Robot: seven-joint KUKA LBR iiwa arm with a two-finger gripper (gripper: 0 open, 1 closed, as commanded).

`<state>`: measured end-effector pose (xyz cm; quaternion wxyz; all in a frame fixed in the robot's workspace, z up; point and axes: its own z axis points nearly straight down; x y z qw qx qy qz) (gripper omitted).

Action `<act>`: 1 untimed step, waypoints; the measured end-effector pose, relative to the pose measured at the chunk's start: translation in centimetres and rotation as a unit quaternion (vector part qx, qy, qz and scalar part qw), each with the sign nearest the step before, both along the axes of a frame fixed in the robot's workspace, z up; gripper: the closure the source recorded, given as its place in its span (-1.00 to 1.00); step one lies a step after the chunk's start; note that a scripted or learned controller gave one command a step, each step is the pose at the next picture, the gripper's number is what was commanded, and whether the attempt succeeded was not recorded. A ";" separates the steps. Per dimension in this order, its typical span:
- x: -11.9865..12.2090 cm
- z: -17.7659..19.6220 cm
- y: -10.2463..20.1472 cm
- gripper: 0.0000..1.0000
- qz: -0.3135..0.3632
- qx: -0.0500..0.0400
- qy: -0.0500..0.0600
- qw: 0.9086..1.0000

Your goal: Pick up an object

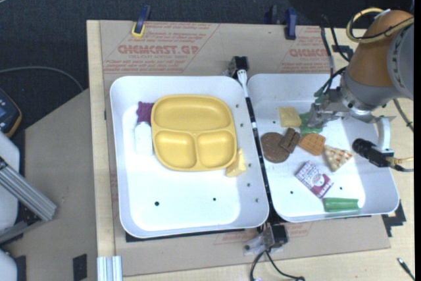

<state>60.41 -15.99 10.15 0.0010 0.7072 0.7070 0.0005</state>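
My gripper (pixel 318 118) hangs low over the right bin (pixel 378 197), near its back middle, just above a cluster of small things. Beneath and beside it lie a pale yellow square piece (pixel 289 116), a green piece (pixel 306 118) mostly hidden by the gripper, an orange waffle-like piece (pixel 312 143), a brown round cookie (pixel 273 147) with a dark brown piece (pixel 289 139) on it, and a pizza-slice piece (pixel 337 157). Nothing shows between the fingers.
The right bin also holds a purple-and-white packet (pixel 313 178) and a green flat piece (pixel 341 204) at the front. The left bin (pixel 191 214) holds a yellow divided tray (pixel 194 131), a purple thing (pixel 145 110), a white piece (pixel 142 138) and a pale yellow wedge (pixel 237 166).
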 end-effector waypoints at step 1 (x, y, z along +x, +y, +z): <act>0.4 6.4 -0.2 1.00 0.001 -0.001 -0.003 1.000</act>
